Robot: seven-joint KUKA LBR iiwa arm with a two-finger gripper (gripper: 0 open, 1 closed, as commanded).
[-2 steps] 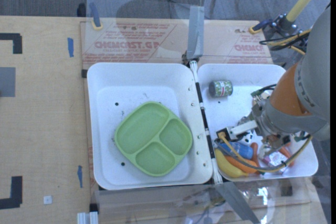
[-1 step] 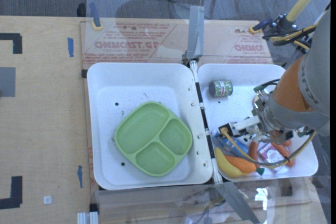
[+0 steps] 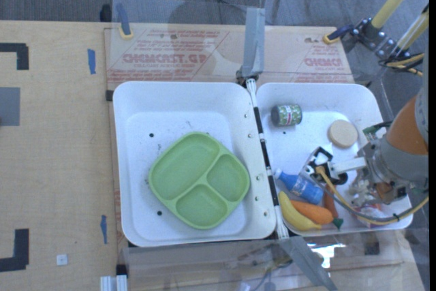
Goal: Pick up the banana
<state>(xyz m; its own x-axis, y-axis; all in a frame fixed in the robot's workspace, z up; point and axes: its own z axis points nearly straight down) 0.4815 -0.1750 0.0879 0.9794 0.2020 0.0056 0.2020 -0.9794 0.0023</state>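
Observation:
The banana (image 3: pixel 291 212) is yellow and lies in the near left corner of the right bin (image 3: pixel 371 100), against the divider wall. An orange carrot-shaped piece (image 3: pixel 315 213) rests along its right side and partly over it. A blue bottle (image 3: pixel 304 187) with a white cap lies just behind it. My gripper (image 3: pixel 366 189) hangs low over the near right part of the same bin, to the right of the banana and apart from it. Nothing shows in its grasp.
A green can (image 3: pixel 287 114) lies on its side at the back of the right bin, and a round beige disc (image 3: pixel 342 133) sits to its right. A green divided plate (image 3: pixel 199 180) lies in the left bin (image 3: pixel 136 105). A thin red piece (image 3: pixel 331 204) lies beside the carrot.

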